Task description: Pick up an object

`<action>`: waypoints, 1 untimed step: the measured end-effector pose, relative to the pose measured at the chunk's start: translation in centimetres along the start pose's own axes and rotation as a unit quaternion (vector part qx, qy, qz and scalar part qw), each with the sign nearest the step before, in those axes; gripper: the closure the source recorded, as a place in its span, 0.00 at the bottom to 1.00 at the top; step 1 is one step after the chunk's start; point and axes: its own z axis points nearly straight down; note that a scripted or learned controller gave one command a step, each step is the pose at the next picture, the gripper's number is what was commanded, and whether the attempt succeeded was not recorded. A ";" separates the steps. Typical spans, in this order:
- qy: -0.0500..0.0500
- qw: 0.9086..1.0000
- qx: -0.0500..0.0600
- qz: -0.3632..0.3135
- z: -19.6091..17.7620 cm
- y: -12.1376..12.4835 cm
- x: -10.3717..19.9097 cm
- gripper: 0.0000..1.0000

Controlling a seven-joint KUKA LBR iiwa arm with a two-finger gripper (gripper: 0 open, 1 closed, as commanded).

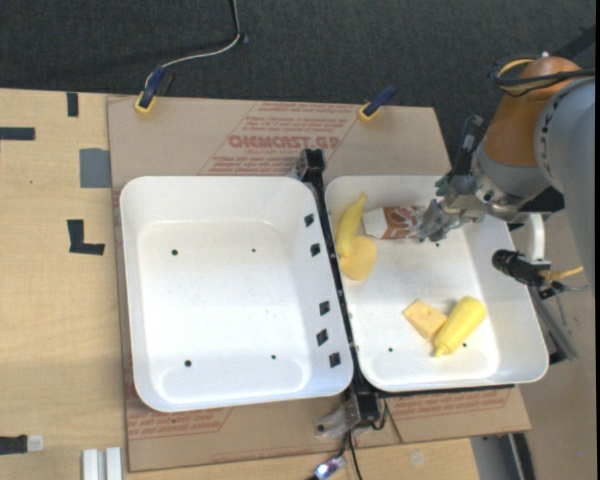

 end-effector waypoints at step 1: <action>-0.005 1.000 -0.020 -0.001 1.2 2.6 -0.7 1.00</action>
